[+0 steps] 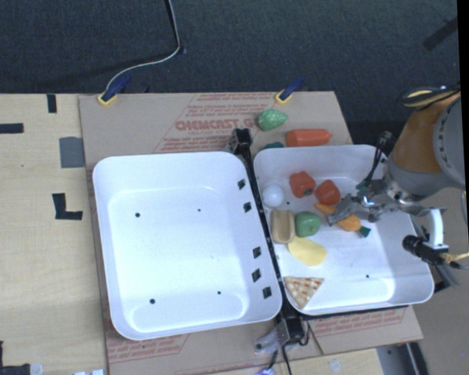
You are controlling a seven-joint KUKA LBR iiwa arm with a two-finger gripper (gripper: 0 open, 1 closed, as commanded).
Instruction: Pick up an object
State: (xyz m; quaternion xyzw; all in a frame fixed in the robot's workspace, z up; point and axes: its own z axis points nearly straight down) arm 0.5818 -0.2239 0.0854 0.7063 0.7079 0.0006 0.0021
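Fingers [347, 213] blur against orange object [348, 224].

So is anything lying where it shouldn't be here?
Yes: a green toy and an orange one lie on the cardboard behind the right bin, outside it, while the other toys sit inside that bin.

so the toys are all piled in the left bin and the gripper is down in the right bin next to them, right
Not quite. The camera view shows the toys, such as the green piece and the yellow piece, lying in the right bin, not the left bin. The rest holds: the gripper is down in the right bin next to them.
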